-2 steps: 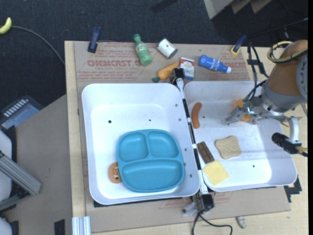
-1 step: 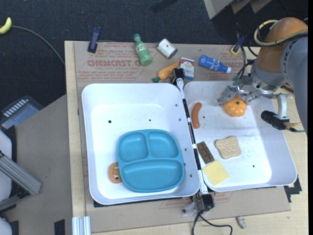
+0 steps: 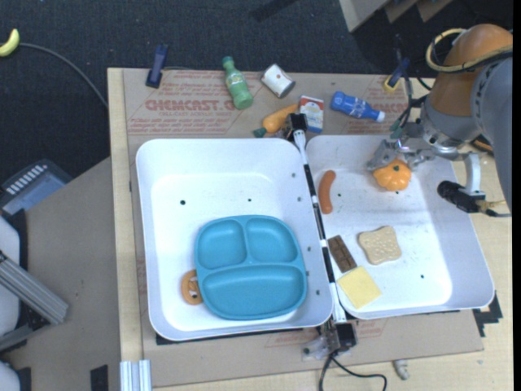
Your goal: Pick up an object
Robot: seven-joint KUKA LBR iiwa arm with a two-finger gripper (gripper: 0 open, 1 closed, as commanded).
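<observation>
Pincer (image 3: 396,155) at upper right, right on orange toy (image 3: 392,176) near bin's top edge (image 3: 358,138); grip unclear. Open floor below.

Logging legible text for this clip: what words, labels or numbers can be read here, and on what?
"CHEMCAST" in red, printed on the brown board behind the left bin; the smaller lines above and below it are too blurred to read.
Green bottle, blue bottle, white can and small carton: labels too small to read.
</observation>
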